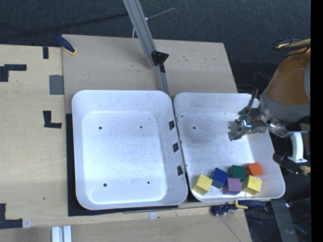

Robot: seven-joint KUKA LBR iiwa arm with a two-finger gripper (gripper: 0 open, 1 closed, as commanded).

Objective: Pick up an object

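1. My end effector (236, 131) hovers over the right bin (212, 110); I cannot tell whether it is spread or pressed together.
2. The blocks sit clustered at the bin's near edge: yellow block (202, 184), blue block (219, 176), purple block (233, 185), green block (236, 172), orange block (255, 169).
3. I should pick the yellow block, the freest one, and descend squarely over its flat faces.
4. The blocks look like small, matte cubes; the bin is smooth white plastic.

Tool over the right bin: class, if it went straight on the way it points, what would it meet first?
The tool points down-left, so it would likely meet the bare floor of the right bin first. The blocks lie off that line. Depth is unclear.
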